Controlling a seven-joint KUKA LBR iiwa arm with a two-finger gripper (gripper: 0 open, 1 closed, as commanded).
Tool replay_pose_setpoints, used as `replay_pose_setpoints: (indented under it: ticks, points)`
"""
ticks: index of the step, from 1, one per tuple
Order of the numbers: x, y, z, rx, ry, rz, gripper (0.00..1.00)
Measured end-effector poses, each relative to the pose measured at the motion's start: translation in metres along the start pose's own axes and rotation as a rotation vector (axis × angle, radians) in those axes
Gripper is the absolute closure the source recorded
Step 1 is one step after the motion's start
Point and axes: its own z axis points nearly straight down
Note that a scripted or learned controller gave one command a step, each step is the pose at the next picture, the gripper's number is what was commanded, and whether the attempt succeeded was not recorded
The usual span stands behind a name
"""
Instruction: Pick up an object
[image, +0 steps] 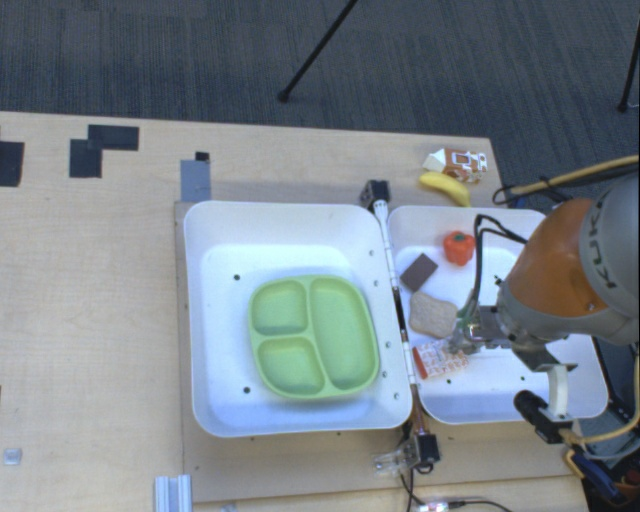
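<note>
Gripper (464, 336) sits low in the right bin (500, 400), near its left wall, beside the sponge (433, 314) and above the packet (441, 360). Whether it is wide, narrow or holding anything cannot be told: the wrist hides the tips from above.

Candidate objects, all in the right bin: a tan sponge, rough and porous, rounded slab, lying flat towards the left wall; a red and white printed packet, thin and flat, touching or just beside the sponge on its near side; a dark grey block (419, 269), matte, rectangular, towards the far left corner; a red tomato (457, 247), smooth and round, near the far edge.

Left bin (215, 300) carries a green tray (313, 337), glossy plastic, three compartments, rounded corners.

On the surface beyond the right bin: a banana (444, 186) and a small carton (460, 161).

Judgement: the step in hand is closing on an object. The sponge is the better target, being compressible and thick enough to grip. The flat packet offers little edge. Descend squarely, centre on one item only, keep clear of the bin wall, lift straight
</note>
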Motion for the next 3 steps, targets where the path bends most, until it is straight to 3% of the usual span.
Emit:
replay_pose_setpoints:
  ticks: [1, 2, 3]
  points:
    - [0.074, 0.026, -0.097, 0.018, 0.001, -0.002, 1.0]
    - [0.073, 0.025, -0.096, 0.02, 0.0, -0.001, 0.0]
    - [0.001, 0.015, -0.063, 0.022, -0.001, 0.001, 0.0]
